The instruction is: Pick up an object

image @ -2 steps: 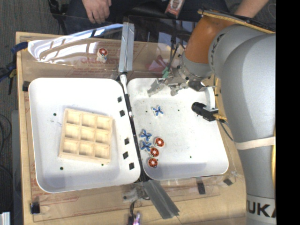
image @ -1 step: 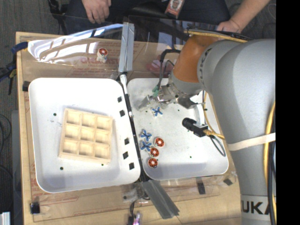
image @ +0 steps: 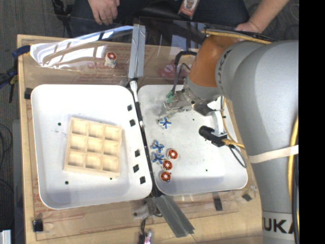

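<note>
Right bin (image: 231,174): open floor right of the discs (image: 168,165). Jacks (image: 158,152) and discs crowd its left wall; the arm (image: 254,75) covers the ground behind the discs.

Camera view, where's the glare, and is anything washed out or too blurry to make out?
Camera view: glare streaks the clear panel behind the left bin; both white bins look bright, nearly washed out; the gripper is soft and small, fingers hard to make out.
</note>
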